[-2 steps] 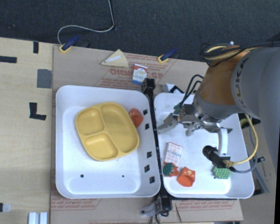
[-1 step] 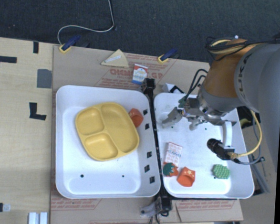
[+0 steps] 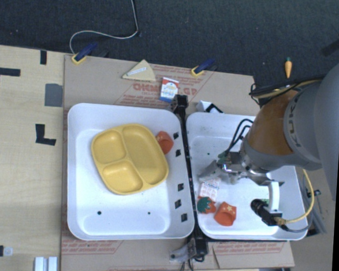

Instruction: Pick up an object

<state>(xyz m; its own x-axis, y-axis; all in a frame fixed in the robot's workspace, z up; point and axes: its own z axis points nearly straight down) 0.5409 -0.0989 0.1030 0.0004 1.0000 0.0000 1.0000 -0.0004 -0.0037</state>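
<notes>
- Dark carpet borders the cardboard-topped table, where two shallow white bins sit side by side, pictured from above.
- Left bin carries a yellow divided plate with a small orange piece just beside its right edge.
- Right bin holds a white packet, a green-and-orange toy and a red-orange block, lying near one another at the front.
- Grey arm reaches in from the right, its hand low over the right bin, just above the packet; whether the fingers are apart or together cannot be told.
- Nothing is visibly held, so the pick appears not yet made.
- Best course, on this view: settle on one item, centre over it, descend straight, and keep clear of its neighbours; the flat packet looks hardest to pinch, the block easier.
</notes>
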